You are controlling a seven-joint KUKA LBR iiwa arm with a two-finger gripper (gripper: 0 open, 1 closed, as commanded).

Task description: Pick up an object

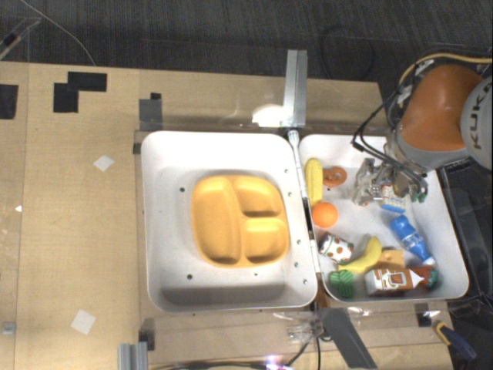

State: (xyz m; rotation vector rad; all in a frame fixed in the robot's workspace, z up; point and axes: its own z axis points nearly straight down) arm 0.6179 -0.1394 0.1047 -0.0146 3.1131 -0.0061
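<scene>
The right bin (pixel 451 230) is crowded along its left and near sides; the left bin's (pixel 166 206) yellow tray (pixel 239 218) leaves bare rim.

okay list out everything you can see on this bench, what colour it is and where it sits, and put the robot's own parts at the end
bins: 2, white, side by side on the bench
divided tray: 1, yellow, middle of the left bin
corn cob: 1, yellow, right bin, along its left wall
doughnut: 1, orange-brown, right bin, beside the corn cob
orange: 1, orange, right bin, below the corn cob
banana: 1, yellow, right bin, near the front
bottle: 1, blue, right bin, below the claw
carton: 1, brown and white, right bin, front edge
green item: 1, right bin, front left corner; too small to identify
arm: 1, grey and orange, over the right bin
claw: 1, metallic, low in the right bin
</scene>
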